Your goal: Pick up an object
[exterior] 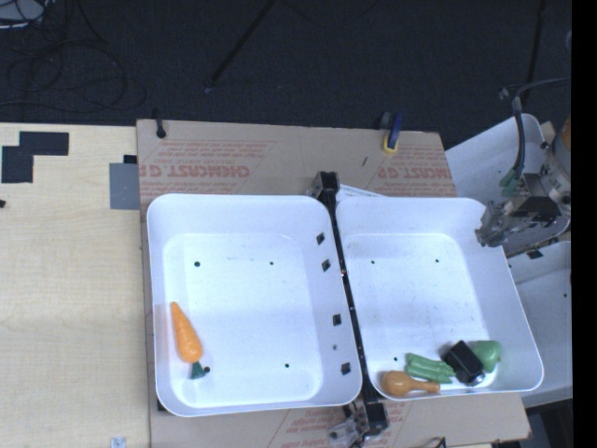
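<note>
The gripper (504, 224) hangs over the right bin's (424, 250) far right edge, its pincer state not discernible, nothing grasped; approach step, calling for descent onto the black block (464, 361) among objects at the bin's near right corner.

Two white bins (238, 215): one carrot (186, 333) in the left; four small objects (446, 367) in the right.
</note>
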`<state>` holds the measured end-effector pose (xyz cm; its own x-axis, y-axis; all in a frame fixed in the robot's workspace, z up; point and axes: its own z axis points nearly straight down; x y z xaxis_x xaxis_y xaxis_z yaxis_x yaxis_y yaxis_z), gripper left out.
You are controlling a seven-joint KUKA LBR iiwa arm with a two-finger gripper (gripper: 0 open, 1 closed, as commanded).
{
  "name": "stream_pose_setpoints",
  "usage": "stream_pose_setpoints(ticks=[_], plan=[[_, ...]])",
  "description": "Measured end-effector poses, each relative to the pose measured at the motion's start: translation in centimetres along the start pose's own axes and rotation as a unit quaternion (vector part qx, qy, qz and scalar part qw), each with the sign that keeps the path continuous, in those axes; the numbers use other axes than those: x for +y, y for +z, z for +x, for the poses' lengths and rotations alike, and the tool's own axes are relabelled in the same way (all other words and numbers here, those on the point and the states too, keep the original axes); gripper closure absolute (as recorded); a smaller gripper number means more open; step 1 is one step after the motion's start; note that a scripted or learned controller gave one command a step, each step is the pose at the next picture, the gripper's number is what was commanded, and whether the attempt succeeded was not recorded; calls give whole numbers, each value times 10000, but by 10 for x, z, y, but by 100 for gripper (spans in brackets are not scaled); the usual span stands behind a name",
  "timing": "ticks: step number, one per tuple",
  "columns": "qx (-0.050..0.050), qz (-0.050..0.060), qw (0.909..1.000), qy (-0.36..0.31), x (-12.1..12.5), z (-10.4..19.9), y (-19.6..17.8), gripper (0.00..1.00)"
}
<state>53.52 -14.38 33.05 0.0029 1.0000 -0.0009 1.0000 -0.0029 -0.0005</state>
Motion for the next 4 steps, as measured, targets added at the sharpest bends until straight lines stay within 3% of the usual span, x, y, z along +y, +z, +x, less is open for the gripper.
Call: stream_pose_setpoints(ticks=[1, 2, 3, 4], plan=[[6, 13, 10000, 2, -42, -28, -7, 100], [2, 13, 10000, 3, -60, -72, 3, 100], [17, 32, 10000, -35, -29, -68, 67, 100], [-4, -20, 10000, 1, -60, -71, -2, 100]])
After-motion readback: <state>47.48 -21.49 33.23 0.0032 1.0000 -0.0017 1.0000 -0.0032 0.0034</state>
